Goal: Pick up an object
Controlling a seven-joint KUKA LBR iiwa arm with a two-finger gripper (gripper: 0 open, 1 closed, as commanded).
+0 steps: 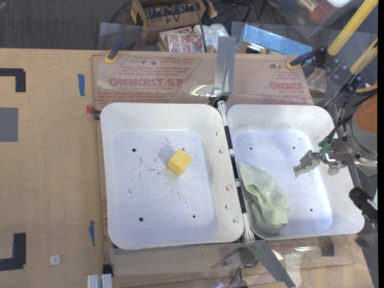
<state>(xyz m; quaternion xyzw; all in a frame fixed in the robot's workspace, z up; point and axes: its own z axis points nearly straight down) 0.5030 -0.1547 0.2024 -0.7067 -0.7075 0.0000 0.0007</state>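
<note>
Here we look down on a wooden table carrying two shallow white bins side by side. In the left bin a small yellow block lies a little above the middle of the floor, turned at an angle, with dark specks scattered on the white surface around it. In the right bin a crumpled pale green cloth is bunched against the lower left corner, close to the divide between the two bins. The grey arm comes in from the right, and its claw sits over the right half of the right bin, well apart from the cloth and far from the block. We can make out the claw's pale tips pointing left, but whether they are spread or pressed together we cannot tell; we see nothing between them. Behind the bins a sheet of clear plastic with red lettering lies flat, held by orange clamps, and beyond it sits a clutter of cardboard boxes. Strips of blue tape mark the table at left.
</note>
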